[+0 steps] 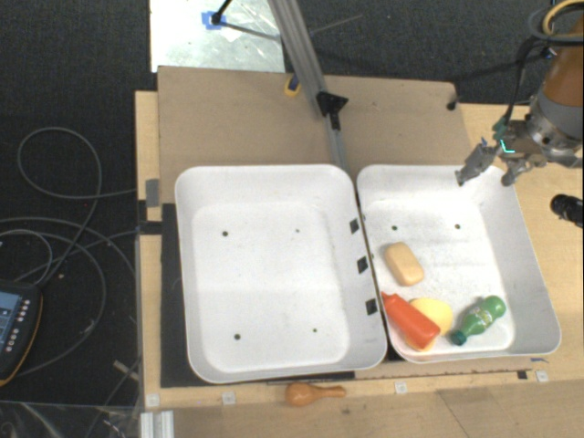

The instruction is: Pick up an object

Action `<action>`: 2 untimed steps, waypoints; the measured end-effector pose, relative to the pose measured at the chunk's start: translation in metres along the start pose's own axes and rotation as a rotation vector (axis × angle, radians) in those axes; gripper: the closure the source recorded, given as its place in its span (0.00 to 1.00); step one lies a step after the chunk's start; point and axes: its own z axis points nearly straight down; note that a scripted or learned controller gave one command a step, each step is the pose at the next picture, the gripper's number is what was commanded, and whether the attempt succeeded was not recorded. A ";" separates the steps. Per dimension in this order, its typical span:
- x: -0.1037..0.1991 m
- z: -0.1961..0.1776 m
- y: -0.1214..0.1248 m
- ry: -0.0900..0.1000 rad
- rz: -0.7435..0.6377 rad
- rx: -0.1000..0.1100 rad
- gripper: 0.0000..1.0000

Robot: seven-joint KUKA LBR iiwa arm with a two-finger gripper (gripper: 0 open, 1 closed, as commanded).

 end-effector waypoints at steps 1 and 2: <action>0.000 -0.003 0.001 -0.002 -0.003 -0.004 0.00; 0.001 0.038 0.001 -0.001 0.000 -0.001 0.00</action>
